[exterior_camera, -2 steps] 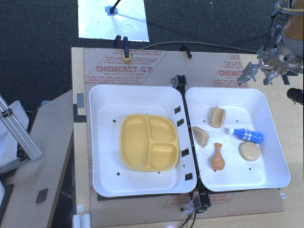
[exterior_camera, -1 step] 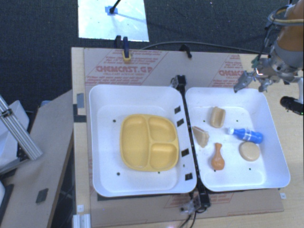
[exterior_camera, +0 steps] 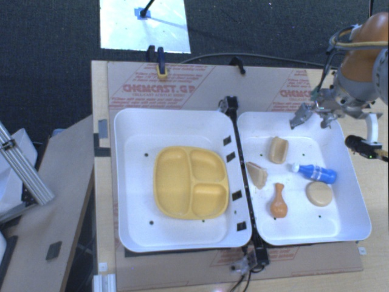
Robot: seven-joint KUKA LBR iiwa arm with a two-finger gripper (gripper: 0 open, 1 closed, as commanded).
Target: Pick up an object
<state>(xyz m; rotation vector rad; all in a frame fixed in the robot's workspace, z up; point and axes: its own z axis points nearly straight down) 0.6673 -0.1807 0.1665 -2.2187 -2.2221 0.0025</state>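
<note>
Right bin [exterior_camera: 349, 181]: five pieces — blue bottle [exterior_camera: 316, 173], orange pear-shape [exterior_camera: 278, 203], round tan disc [exterior_camera: 319, 194], two tan wedges. Left bin [exterior_camera: 130, 163]: one yellow tray [exterior_camera: 191, 182]. Gripper [exterior_camera: 312, 117] open, empty, above right bin's far rim. Cardboard-topped bench, dark carpet.

Right bin [exterior_camera: 352, 181] held five loose candidates, none in my grip. Tan bread-like chunk [exterior_camera: 278, 149] sat toward the far side, near centre. Tan wedge [exterior_camera: 258, 174] lay by the bin's left wall, close to the divider. Orange pear-shaped piece [exterior_camera: 278, 202] lay toward the near side, narrow end pointing away from the camera. Blue bottle [exterior_camera: 316, 173] with white cap lay on its side, cap toward the left. Pale round disc [exterior_camera: 319, 194] lay flat just beside the bottle, on its near side.
</note>
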